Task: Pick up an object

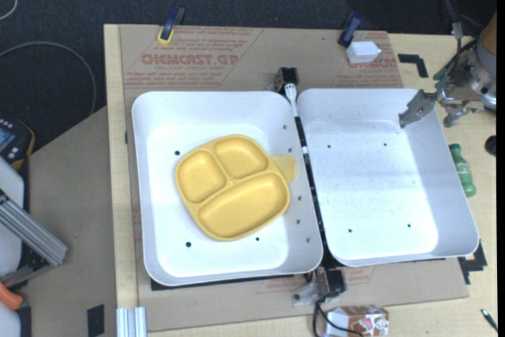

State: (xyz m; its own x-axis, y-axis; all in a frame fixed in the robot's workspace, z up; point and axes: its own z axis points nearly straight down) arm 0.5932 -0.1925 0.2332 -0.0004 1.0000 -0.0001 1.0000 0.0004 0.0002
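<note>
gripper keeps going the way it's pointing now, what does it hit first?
Probably the right bin: the gripper slants down-left over its upper right corner, so its bare floor comes first. Depth is unclear; the yellow tray lies well beyond.

Yellow divided plate (231, 187) in left white bin (158, 122); right bin (442, 170) white, black-dotted; green object (462, 169), perhaps marker, beside it.

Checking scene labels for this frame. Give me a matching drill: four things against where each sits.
Things:
1. yellow plastic divided plate
2. arm's metal two-finger hand
3. green plastic bottle-shaped object
4. small white block

Places:
A. on the cardboard above the right bin
B. in the left bin
C. outside the right bin's right rim
D. over the right bin's upper right corner

Pairs: 1-B, 2-D, 3-C, 4-A
</note>
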